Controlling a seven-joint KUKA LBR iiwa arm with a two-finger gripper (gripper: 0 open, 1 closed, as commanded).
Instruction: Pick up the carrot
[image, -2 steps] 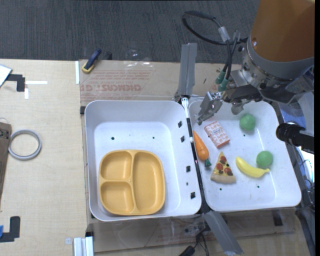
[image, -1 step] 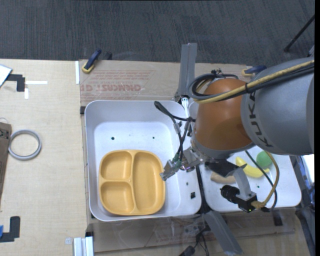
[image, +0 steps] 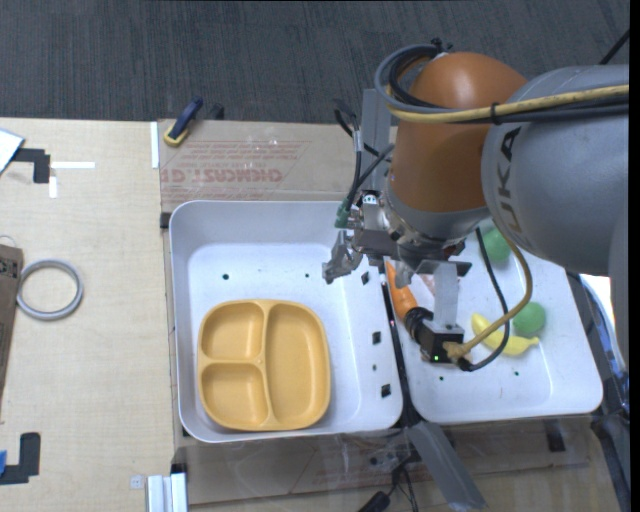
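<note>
yellow divided plate (image: 265, 362) sitting near-left in left bin (image: 190, 300) | my gripper (image: 402, 283) hovering over bin divider, grip state: can't tell | carrot (image: 402, 297) lying under it, right bin's (image: 560, 395) left edge | judging light, stiff, smooth: pinching mid-body across width

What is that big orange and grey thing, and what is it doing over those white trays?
It is a robot arm, seen by one camera looking down from above. At its end is a gripper for grabbing things. Below it sit two white bins: the left bin holds a yellow plate with three sections, and the right bin holds toy food: an orange carrot, a yellow banana and something green. The gripper hangs right over the carrot, which it should pick up. I cannot tell if it holds it yet.
</note>
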